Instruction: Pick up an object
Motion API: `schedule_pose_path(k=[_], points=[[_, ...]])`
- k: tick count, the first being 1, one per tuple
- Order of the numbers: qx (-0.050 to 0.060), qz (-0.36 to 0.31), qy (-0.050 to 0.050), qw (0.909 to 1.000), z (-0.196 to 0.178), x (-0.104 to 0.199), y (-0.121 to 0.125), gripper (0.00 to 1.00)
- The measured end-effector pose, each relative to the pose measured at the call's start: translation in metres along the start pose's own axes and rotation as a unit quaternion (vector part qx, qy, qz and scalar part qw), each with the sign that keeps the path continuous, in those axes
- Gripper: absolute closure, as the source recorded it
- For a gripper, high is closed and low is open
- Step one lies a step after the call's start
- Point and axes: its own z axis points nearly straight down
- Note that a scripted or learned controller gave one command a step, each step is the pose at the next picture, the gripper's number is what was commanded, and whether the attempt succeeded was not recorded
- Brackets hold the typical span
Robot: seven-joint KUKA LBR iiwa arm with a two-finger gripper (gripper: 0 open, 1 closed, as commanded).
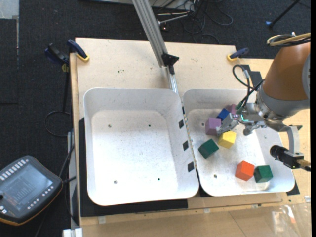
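In the right bin (276,154) lie several small blocks. My gripper (231,125) reaches in from the right and hovers low over a cluster of them. A yellow block (227,139) sits just below the gripper's tip. A purple block (213,126) is to its left and a blue block (224,114) just behind it. A small pink-purple piece (233,108) is partly hidden behind the wrist. Nothing visibly hangs from the gripper.
A dark green block (209,148) lies near the bin's left wall. An orange block (245,171) and a green block (263,173) sit side by side at the front right. The left bin (98,132) adjoins, and a metal strut (150,26) slants over the back.
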Motion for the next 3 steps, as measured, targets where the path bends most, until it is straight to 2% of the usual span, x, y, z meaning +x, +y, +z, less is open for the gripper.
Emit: schedule_pose_path(k=[1, 2, 3], points=[[-0.002, 0.001, 0.000, 1.0000, -0.002, 0.000, 0.001, 0.00], [0.000, 0.001, 0.000, 1.0000, 0.043, 0.007, 0.001, 0.00], [-0.004, 0.002, 0.001, 1.0000, 0.090, 0.012, -0.006, 0.00]])
